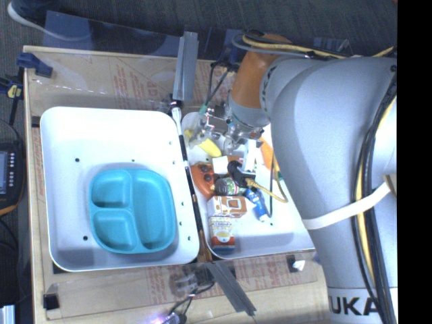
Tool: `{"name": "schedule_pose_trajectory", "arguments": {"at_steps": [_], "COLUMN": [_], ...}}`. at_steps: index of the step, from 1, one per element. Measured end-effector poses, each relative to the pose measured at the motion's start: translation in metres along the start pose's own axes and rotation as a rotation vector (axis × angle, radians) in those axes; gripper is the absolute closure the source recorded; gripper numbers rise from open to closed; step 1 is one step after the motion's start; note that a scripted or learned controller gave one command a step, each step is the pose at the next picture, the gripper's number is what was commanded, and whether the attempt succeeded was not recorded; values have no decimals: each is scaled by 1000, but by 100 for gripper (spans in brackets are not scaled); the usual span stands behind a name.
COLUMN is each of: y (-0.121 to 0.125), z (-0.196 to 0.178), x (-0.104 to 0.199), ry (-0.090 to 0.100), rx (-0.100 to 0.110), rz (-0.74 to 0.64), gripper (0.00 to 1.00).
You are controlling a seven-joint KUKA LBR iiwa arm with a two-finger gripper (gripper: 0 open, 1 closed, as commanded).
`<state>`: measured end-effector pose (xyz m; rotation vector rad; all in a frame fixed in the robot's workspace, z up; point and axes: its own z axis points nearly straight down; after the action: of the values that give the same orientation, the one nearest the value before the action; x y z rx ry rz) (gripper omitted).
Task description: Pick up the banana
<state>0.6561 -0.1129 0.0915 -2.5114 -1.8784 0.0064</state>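
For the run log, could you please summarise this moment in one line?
gripper: over right bin, at banana | grasp: unclear | left bin: blue divided plate

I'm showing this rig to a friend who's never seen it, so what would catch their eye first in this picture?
Probably the big grey robot arm, which takes up the right side and reaches down into the right bin. Next, the bright blue divided plate lying alone in the left bin. Then the colourful pile of small items under the gripper, with the yellow banana at its upper edge.
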Motion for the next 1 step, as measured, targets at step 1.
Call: {"name": "schedule_pose_trajectory", "arguments": {"at_steps": [1], "y": [-1], "z": [-10], "x": [1], "ry": [1], "rx": [5], "rz": [-7], "gripper": [100]}}
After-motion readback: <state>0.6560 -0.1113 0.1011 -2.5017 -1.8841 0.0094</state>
